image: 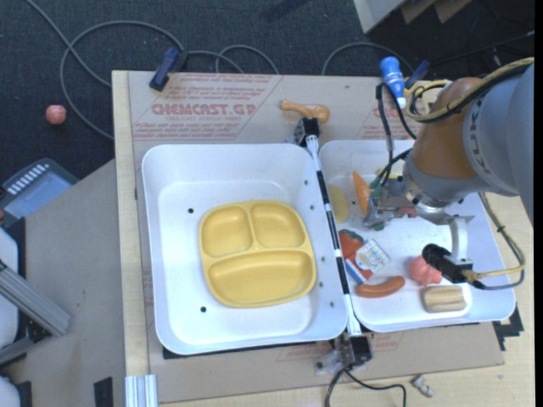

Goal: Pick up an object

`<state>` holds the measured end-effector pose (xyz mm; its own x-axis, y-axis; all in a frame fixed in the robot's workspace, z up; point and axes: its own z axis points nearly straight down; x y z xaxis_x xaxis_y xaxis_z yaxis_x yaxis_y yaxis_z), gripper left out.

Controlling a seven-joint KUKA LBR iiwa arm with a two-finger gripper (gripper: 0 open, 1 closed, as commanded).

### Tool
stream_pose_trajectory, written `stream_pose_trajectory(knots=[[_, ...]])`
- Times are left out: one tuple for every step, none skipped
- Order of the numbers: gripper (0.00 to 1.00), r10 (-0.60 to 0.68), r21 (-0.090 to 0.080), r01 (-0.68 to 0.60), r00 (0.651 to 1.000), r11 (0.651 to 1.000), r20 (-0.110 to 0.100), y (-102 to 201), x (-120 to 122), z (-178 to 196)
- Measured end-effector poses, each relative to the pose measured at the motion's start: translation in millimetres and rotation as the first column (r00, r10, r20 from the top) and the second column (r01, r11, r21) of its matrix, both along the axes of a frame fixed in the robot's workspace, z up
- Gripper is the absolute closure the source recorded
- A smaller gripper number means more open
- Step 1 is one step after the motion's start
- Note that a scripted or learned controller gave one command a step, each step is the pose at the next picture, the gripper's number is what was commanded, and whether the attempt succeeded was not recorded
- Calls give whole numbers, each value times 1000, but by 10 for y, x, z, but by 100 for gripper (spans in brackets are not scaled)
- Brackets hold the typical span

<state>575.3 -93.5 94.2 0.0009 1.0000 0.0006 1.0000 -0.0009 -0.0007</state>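
The carrot [361, 192] is a short orange piece, tapered and lying roughly along the 12-to-6 line, at 10 o'clock in the right bin [399, 161]. The gripper [377, 217] hangs just beside it, at the carrot's 5 o'clock. Whether it is spread or pressed together cannot be told, and nothing can be seen held in it.

At the carrot's 8 o'clock a pale yellow piece [339, 203] lies against the bin's left wall. At 8 o'clock in the bin are a small red piece [349, 246] and, touching it, a packet [368, 258] in white, red and blue; its print is too small to read. A brown-orange sausage [380, 288] lies at 7 o'clock, a pink lump [422, 270] near 6, and a tan block [444, 298] at 5 by the front rim.

The left bin [170, 227] holds a yellow tray [254, 253] with three compartments, two small ones at 12 o'clock and one wide one at 6.

Both bins sit on a brown board [212, 108] printed in red with "CHEMCAST GP" and finer lines that cannot be read. The same print shows again at the board's 1 o'clock, partly hidden by the arm [475, 142]. A tan curved toy [305, 108] lies on the board at 12 o'clock, and a blue clamp [165, 68] grips its 11 o'clock corner.

The floor is dark carpet [85, 24] with loose cables looping across it. A small pink ball [55, 114] lies on the carpet at the view's 9 o'clock.
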Motion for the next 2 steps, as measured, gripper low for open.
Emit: stream_pose_trajectory(knots=[[0,0,0,0,1000,1000,0,0,0,0],[0,0,0,0,1000,1000,-1,-4,-239,-100]])
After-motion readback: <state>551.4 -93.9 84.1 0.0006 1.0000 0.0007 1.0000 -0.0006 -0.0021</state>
